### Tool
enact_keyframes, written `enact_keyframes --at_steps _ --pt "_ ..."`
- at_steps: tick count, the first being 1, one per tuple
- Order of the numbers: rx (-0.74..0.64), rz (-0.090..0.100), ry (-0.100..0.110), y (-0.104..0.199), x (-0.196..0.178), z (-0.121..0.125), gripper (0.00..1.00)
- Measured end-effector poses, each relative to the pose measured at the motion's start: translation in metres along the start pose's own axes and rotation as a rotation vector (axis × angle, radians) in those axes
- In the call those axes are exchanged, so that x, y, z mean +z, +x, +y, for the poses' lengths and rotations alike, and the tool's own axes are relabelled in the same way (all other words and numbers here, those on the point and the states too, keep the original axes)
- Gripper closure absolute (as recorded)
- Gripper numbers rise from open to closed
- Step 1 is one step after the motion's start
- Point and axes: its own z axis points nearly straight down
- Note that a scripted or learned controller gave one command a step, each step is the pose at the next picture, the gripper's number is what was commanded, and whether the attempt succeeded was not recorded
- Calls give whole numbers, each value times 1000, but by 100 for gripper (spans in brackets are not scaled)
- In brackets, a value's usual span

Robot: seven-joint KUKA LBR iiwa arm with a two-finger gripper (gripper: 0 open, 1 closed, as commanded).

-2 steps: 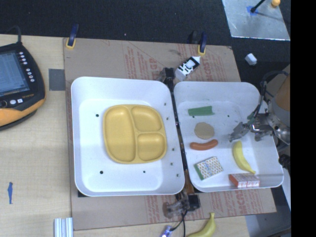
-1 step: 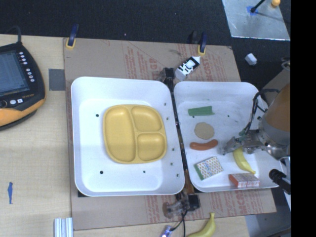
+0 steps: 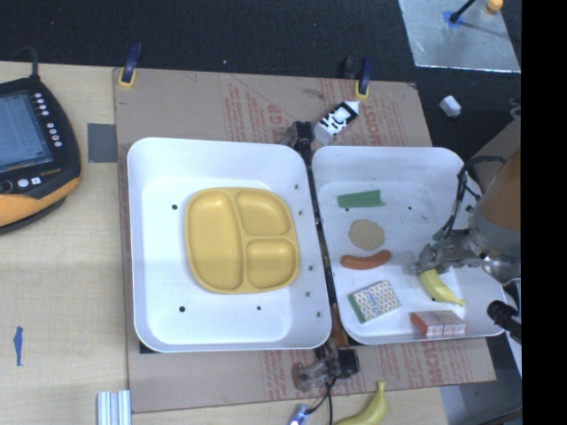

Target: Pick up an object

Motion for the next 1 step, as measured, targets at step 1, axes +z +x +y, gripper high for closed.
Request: enact_keyframes --at_steps 1 --pt "2 0 -2 32 10 62 100"
